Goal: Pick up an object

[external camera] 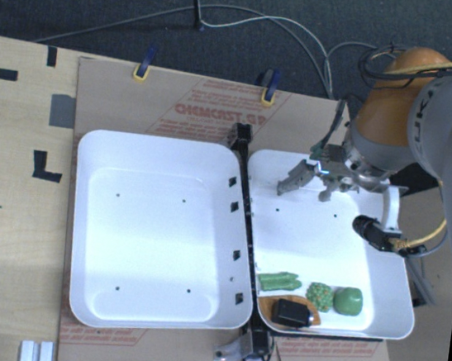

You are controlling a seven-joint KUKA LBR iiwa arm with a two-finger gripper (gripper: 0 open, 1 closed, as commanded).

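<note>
Two white bins on printed cardboard, tan bench.
Red lettering (219, 114) unreadable; gripper (311, 182) spread open, holding nothing, above right bin (349, 251); dark carpet behind.

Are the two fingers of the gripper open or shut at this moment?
Open. The gripper hangs over the far part of the right bin, its two fingers spread apart with white bin floor visible between them.

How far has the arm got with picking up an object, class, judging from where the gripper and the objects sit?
Done: nothing looks picked; the green pod, green ball, bumpy green piece and black object all lie at the right bin's near edge. In hand: the gripper hangs open over that bin's far end, holding nothing. Left: move to the objects, descend, close on one and lift.
</note>
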